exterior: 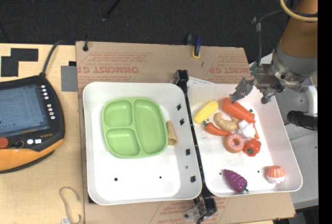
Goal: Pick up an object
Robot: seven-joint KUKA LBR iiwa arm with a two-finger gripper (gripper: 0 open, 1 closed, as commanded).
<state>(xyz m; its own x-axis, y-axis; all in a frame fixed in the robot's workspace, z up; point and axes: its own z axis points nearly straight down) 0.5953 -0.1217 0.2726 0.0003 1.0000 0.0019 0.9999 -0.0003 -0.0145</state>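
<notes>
In the right bin (290, 166) lies a small heap of toy food: a carrot (237, 110), a yellow corn cob (206, 111), a peanut-shaped piece (225, 123), a pink donut (234, 143) and a red tomato (252, 148). A purple grape bunch (235, 180) and an orange-white piece (274, 173) lie apart, near the front edge. The gripper (254, 91) hangs over the far part of this bin, just above the carrot, with its two fingers spread apart and nothing between them. The arm (300, 26) comes down from the right, wrist tilted toward the heap. The left bin (98, 176) bears a green divided plate (134, 127).
</notes>
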